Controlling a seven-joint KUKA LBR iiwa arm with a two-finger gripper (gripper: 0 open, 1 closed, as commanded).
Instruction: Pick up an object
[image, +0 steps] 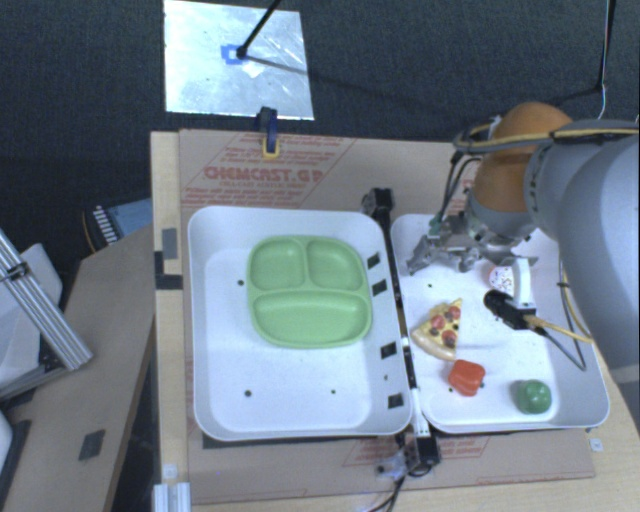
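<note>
Below, cardboard sheet (280, 172) under bins (230, 385); dark carpet (70, 120).

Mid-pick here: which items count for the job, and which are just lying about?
Job: pincer, pizza slice, red piece, green ball, white-and-red item, all at the right bin.
Lying about: green divided plate in the left bin, foil sheet behind the bins.

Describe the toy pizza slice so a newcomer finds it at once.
Take the white bin on the view's right, not the one holding the green divided plate. Near its left wall lies the toy pizza slice, with a red toy just below it and a green toy further right. It alone is a yellow wedge with red toppings.
</note>
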